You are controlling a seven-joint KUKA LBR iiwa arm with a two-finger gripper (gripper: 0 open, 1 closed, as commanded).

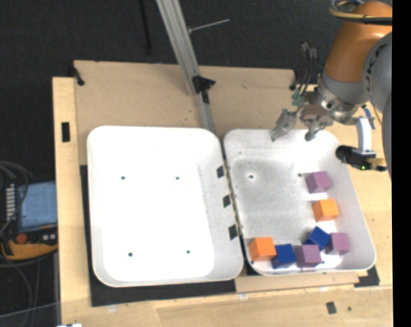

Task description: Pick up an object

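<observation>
Seven blocks sit in your right bin [260,148], all toward near and right side: purple block [318,180], orange block [326,208] below it, blue block [319,236], purple block by right wall [339,242], purple block at front [307,255], blue block at front [284,255], orange block at front [262,248]. Gripper [295,131] hangs over bin's far edge, fingers spread wide, nothing between them, well apart from blocks. Left bin [103,182] beside it.

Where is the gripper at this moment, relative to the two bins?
The gripper hangs over the far edge of the right bin, apart from the purple block, the nearest block.
</observation>
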